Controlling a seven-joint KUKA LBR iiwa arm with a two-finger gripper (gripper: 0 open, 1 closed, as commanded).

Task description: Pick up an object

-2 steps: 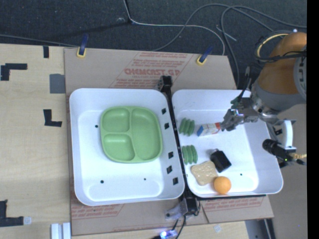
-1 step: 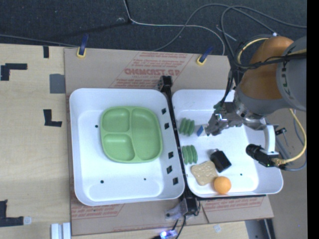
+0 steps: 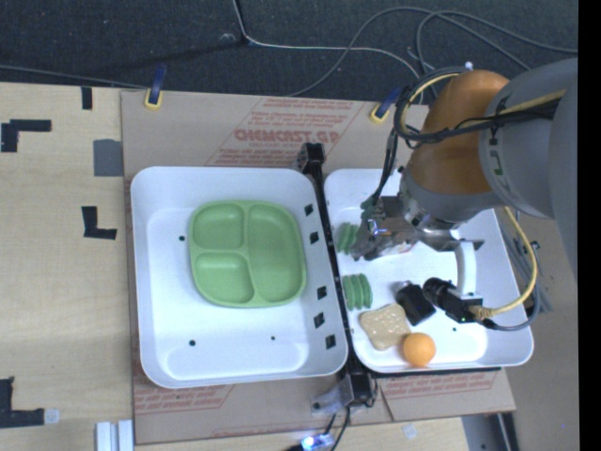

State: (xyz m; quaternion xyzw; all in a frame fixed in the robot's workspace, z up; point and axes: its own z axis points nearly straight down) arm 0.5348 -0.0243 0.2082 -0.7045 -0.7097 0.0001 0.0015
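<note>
From the overhead camera, two shallow white plastic bins sat side by side on a brown cardboard sheet [image 3: 282,125] that covered the light wooden bench.

The left bin [image 3: 155,280] held a single item: a pale green plastic plate with three compartments [image 3: 249,254], lying flat near the bin's middle. Nothing lay in its compartments.

The right bin [image 3: 507,350] held several small things. A ribbed green piece [image 3: 346,239] lay close to the bin's left wall, beside the gripper. A second ribbed green piece [image 3: 358,291] lay below it, also near the left wall. Just beside that one sat a beige, slice-shaped piece with a speckled top [image 3: 383,325]. A small orange ball [image 3: 419,349] rested at the slice's lower right, near the bin's front wall. A small black block [image 3: 413,303] lay just above the slice and the ball.

The grey arm with the orange band [image 3: 470,134] reached in from the right over the right bin. Its gripper [image 3: 380,233] was low over the bin's upper left part, next to the upper ribbed green piece. Whether the pincer was spread or pressed together could not be told, and no object was visibly between its tips.
</note>
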